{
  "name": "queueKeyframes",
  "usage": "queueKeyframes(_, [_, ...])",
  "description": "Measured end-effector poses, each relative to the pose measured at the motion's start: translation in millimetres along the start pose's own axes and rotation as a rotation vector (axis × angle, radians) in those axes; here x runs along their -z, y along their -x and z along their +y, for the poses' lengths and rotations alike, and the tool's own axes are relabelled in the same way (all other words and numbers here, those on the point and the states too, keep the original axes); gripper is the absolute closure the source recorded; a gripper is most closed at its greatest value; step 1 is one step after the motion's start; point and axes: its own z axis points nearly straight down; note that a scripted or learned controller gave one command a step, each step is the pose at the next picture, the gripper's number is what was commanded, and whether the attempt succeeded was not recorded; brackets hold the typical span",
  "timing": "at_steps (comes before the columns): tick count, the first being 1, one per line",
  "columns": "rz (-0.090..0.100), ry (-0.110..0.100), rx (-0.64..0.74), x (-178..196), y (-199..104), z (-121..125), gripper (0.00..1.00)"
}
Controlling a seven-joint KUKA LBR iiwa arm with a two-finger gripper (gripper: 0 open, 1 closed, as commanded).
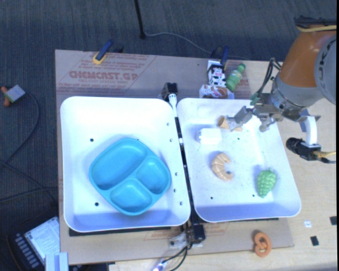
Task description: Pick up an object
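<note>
Objects for picking lie in the right bin [288, 208], a shallow white tray with rounded corners at centre right of the frame. A tan, curled croissant-shaped toy [221, 166] lies near the bin's middle. A bumpy green bunch of toy grapes [265, 182] lies toward its lower right. A small white block [209, 135] lies upper left of the croissant, and a small tan piece [224, 121] rests near the bin's upper edge, just beside the gripper.

At centre left sits the left bin [73, 117], holding a smooth, glossy blue plate [130, 175] with three compartments, set at a tilt.

From the upper right corner the grey arm [305, 83] reaches in, its orange band [304, 58] above the wrist. The gripper [253, 116] hangs low over the right bin's upper edge, its two grey fingers spread apart with nothing between them; the left fingertip [235, 121] is beside the tan piece.

Both bins rest on a brown board [101, 75] printed in red with "CHEMCAST GP". A blue clamp [103, 51] grips its upper left edge. A green bottle [234, 77] and a small black-and-white printed pack [216, 77] lie above the right bin. An orange pretzel-like ring [262, 243] lies on the bench at lower right.
</note>
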Motion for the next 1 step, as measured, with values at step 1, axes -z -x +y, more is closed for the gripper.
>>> queueKeyframes(1, [-0.003, 0.011, -0.002, -104.3, -22.3, -77.1, 0.00])
